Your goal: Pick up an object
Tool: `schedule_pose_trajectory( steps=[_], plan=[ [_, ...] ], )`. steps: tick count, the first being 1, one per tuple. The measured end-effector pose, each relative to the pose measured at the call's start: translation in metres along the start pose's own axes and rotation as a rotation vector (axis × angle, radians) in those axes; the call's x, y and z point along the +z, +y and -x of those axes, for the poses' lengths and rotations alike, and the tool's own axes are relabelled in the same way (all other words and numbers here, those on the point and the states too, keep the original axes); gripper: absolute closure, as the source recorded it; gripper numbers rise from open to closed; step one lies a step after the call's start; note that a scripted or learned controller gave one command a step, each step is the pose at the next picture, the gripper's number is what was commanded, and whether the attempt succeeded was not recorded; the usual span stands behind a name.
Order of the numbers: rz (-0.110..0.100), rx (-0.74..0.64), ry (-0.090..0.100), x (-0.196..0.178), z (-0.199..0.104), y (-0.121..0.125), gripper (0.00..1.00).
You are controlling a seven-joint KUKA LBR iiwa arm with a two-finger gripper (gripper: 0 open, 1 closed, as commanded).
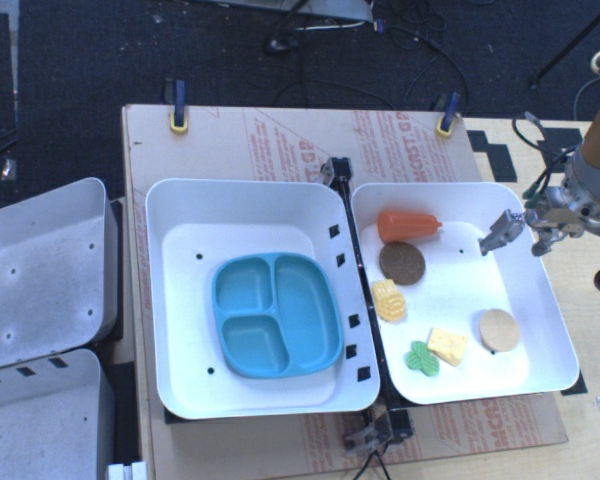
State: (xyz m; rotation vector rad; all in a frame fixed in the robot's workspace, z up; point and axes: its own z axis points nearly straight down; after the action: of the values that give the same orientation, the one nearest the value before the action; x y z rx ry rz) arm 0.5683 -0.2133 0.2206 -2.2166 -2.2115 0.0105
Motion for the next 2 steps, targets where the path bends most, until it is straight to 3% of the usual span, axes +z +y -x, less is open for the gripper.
schedule_pose_trajectory(
  steps=[1, 2],
  plan=[
    [0.012, -0.004, -0.003, -0.007, -0.001, 0.003, 0.0],
    [0.008, -0.001, -0.002, 0.04, 0.002, -0.005, 0.0]
  ],
)
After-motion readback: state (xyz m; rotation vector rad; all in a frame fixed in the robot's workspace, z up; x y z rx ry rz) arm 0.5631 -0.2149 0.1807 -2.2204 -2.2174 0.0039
